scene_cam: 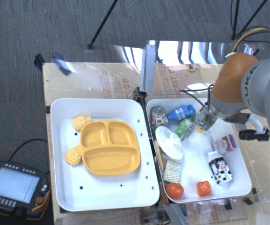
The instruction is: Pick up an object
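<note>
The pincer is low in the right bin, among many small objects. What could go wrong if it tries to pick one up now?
1. The pincer sits where the green object, the blue bottle and the white plate crowd together, so it may catch two things or push one away.
2. The white plate is tilted on other items; a nudge could make it slide.
3. The can stands close by and could be knocked over.

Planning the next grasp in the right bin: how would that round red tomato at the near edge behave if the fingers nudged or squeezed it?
The tomato looks round and smooth, so a nudge would probably roll it, perhaps toward the bin wall beside it. Its glossy skin suggests it may slip from an off-centre pinch. It looks like toy plastic, so probably light.
</note>
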Available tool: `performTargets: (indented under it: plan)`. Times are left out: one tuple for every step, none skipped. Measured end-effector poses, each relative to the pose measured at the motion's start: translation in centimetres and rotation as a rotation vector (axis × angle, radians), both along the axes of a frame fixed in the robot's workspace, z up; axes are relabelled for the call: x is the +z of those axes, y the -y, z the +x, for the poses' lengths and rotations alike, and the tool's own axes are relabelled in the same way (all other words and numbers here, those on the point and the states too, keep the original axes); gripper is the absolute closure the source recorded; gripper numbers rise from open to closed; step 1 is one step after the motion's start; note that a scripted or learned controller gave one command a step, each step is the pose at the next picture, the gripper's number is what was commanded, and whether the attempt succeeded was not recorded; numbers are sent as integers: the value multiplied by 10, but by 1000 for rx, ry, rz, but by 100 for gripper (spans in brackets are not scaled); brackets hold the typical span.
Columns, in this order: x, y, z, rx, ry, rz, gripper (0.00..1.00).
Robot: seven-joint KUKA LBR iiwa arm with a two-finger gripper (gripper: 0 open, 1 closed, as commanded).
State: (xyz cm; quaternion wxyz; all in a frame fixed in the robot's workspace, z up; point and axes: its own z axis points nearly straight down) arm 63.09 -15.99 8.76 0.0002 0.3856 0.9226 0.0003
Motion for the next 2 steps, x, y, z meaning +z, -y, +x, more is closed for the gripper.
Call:
performTargets:
  plan:
    - [2, -53, 0, -75, 3, -4, 0]
    - [1, -62, 7, -139, -9, -7, 0]
